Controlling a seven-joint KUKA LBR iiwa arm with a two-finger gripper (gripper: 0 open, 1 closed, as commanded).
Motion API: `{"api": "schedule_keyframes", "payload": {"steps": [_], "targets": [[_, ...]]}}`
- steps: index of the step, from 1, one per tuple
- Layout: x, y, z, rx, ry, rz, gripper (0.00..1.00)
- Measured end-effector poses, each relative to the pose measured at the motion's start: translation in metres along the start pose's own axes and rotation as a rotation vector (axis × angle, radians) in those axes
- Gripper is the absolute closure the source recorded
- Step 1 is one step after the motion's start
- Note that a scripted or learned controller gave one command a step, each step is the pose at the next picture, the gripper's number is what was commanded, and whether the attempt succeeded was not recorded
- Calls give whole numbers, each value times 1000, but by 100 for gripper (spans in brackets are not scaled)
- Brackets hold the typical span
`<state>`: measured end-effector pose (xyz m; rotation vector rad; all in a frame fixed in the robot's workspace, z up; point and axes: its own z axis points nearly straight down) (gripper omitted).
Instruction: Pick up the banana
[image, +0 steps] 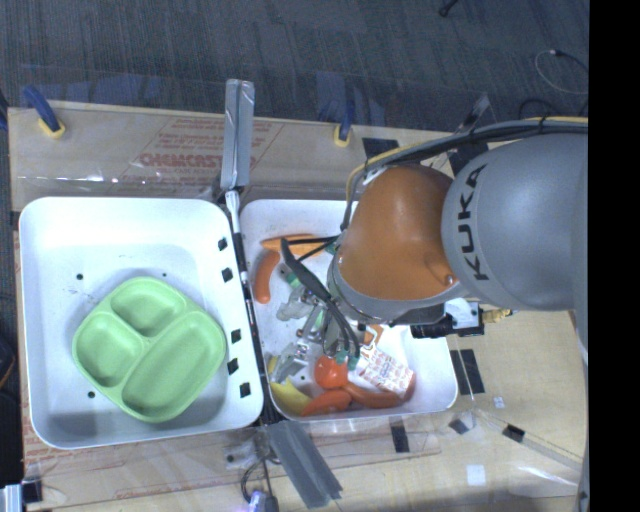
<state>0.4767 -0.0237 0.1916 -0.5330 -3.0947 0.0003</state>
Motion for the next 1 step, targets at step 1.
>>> {"api": "schedule_keyframes", "payload": {"steps": [1], "targets": [[9, 27, 0, 0, 1, -82, 0]]}}
